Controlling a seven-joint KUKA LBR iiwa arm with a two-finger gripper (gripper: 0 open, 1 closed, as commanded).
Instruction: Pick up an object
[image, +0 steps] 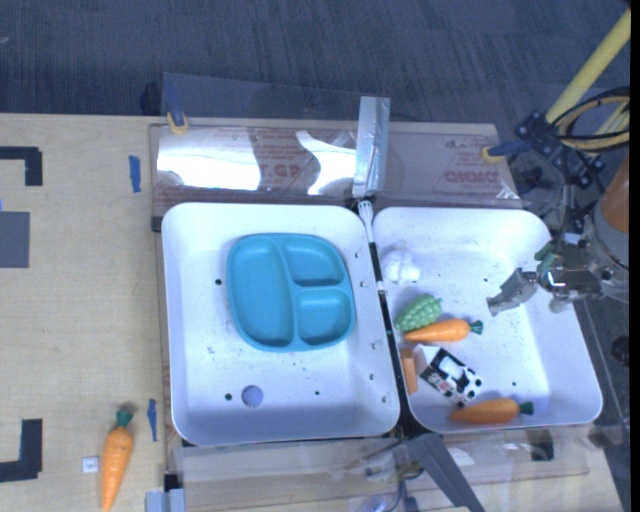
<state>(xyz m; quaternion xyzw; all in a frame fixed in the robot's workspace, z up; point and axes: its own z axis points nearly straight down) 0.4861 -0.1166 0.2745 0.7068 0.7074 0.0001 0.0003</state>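
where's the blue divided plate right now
The blue divided plate lies in the left bin, toward its upper middle, above a small grey disc.

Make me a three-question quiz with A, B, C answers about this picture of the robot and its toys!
1. Where is the blue plate?
A. In the left bin
B. In the right bin
C. On the bench

2. How many carrots lie in the right bin?
A. One
B. Two
C. Four

3. Where is the end effector?
A. Over the left bin
B. Over the right bin
C. Over the bench

Answers:
1. A, the plate lies flat in the middle of the left bin.
2. B, one carrot lies beside a green toy and another lies near the front wall; a third carrot lies outside, on the bench.
3. B, it hangs over the right bin's bare floor, apart from the toys.
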